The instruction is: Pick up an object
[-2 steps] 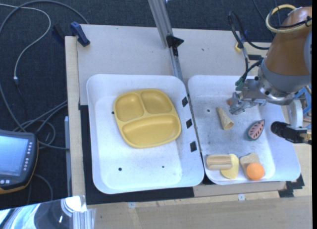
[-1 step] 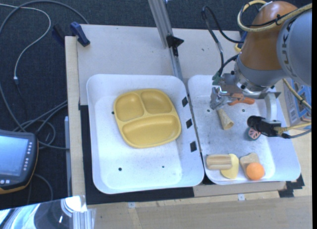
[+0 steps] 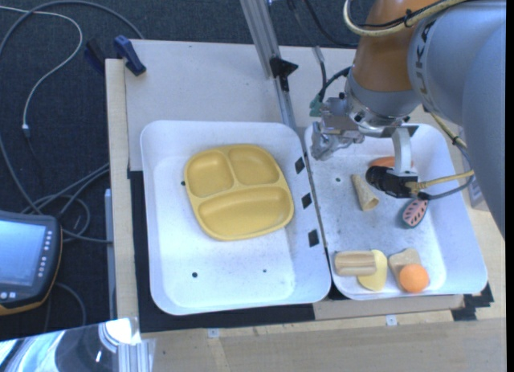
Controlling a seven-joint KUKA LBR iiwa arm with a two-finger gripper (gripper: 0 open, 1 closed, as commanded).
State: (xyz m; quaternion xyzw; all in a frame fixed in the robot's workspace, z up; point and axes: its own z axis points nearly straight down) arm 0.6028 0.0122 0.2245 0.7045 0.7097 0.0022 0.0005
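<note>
My gripper (image 3: pixel 325 142) hangs over the far left corner of the right bin (image 3: pixel 458 234), close to the wall between the two bins. Nothing shows in its grasp. In the right bin lie a beige cone-shaped piece (image 3: pixel 365 192), a watermelon slice (image 3: pixel 414 212) and an orange item (image 3: pixel 385 161) partly hidden behind the arm's black attachment (image 3: pixel 391 180). At the bin's front edge are a bread roll (image 3: pixel 354 263), a yellow cheese wedge (image 3: pixel 373 281), a tan bread piece (image 3: pixel 404 259) and an orange (image 3: pixel 414 279).
A yellow divided plate (image 3: pixel 238 190) lies in the left bin (image 3: pixel 233 282). A metal pole (image 3: pixel 261 25) rises from the back of the bench between the bins. Cables and a handheld screen (image 3: pixel 24 258) lie on the floor to the left.
</note>
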